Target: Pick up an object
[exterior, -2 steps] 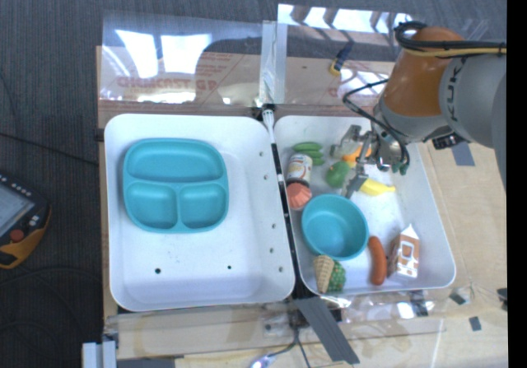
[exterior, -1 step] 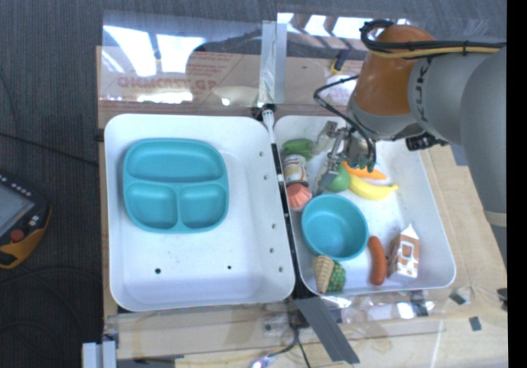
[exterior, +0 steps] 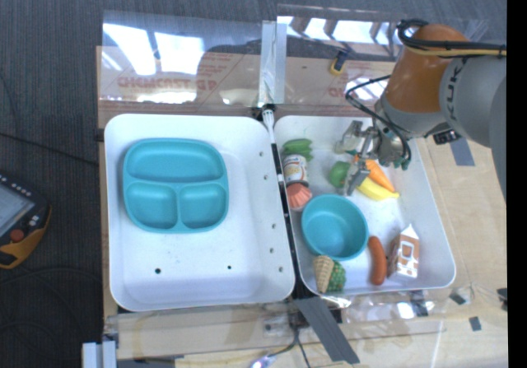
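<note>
The end effector (exterior: pixel 360 167) hovers just beyond the blue bowl (exterior: pixel 333 226), beside a carrot (exterior: pixel 377 176); its spread cannot be told. It should centre squarely before closing.

My gripper (exterior: pixel 360 162) hangs above the blue bowl (exterior: pixel 333 226), between a green toy (exterior: pixel 340 171) and a carrot (exterior: pixel 378 174).

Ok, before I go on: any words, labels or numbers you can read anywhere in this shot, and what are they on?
Nothing reads clearly.
Clear sheet behind the left bin: reddish lettering, too blurred to read.
Small jar in the right bin: label too small to read.
Little carton in the right bin: print too small to read.
Device at the left edge: screen not legible.
</note>
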Robot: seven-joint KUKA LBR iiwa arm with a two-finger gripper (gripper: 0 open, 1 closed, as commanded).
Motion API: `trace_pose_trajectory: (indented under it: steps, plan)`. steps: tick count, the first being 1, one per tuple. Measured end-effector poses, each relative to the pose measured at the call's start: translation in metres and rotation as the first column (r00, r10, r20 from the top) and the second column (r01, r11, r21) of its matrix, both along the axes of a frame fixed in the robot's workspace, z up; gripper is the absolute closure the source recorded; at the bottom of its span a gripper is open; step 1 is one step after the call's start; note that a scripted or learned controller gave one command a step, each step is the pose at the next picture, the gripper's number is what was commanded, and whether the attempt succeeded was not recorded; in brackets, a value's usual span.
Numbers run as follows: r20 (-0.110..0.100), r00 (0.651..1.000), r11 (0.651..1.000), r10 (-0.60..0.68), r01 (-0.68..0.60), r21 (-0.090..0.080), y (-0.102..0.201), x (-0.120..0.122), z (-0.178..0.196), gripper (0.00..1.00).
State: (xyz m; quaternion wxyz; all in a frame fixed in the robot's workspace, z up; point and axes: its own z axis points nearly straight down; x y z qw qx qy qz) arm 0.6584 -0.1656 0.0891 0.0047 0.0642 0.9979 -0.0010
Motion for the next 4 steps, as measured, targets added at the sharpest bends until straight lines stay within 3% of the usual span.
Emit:
trace_pose_trajectory:
  steps: [1, 2, 3, 4]
  plan:
    - [0.005, 0.990, 0.990, -0.141, 0.141, 0.003, -0.006, -0.035, 0.001, 0.00]
    - [0.007, 0.991, 0.991, -0.137, 0.137, -0.001, -0.006, -0.034, 0.011, 1.00]
    - [-0.007, 0.979, 0.979, -0.202, 0.202, 0.002, 0.066, -0.021, 0.114, 1.00]
    - [-0.011, 0.984, 0.984, -0.180, 0.180, 0.001, -0.014, -0.058, 0.019, 1.00]
